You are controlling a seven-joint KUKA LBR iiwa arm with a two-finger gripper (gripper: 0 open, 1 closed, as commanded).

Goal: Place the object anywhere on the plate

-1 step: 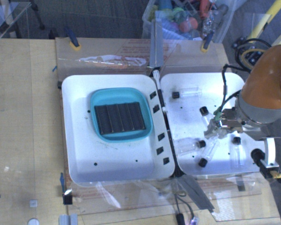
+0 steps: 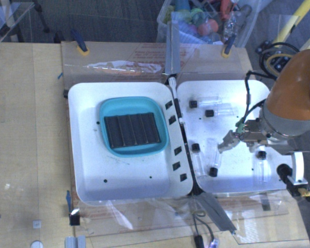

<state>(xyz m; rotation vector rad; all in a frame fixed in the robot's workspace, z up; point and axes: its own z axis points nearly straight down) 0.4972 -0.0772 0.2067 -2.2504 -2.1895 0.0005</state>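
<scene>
You saw the gripper [image 2: 228,141] positioned over the right bin [image 2: 232,177], reaching in from the right; whether it was apart or together could not be determined. A dark ribbed rectangular object [image 2: 132,130] lay flat on the teal plate [image 2: 109,144] in the left bin [image 2: 88,169], well apart from the gripper. Several clear vials with black caps [image 2: 213,172] lay scattered in the right bin.

A square turquoise plastic plate [image 2: 133,125] sits in the left shallow white bin [image 2: 88,174], carrying a dark ribbed rectangular slab [image 2: 132,129] at its centre. In the right shallow white bin [image 2: 232,177], the grey metal two-finger gripper [image 2: 228,141] hangs low over the floor, the arm's orange band [image 2: 294,87] behind it at the right.
</scene>
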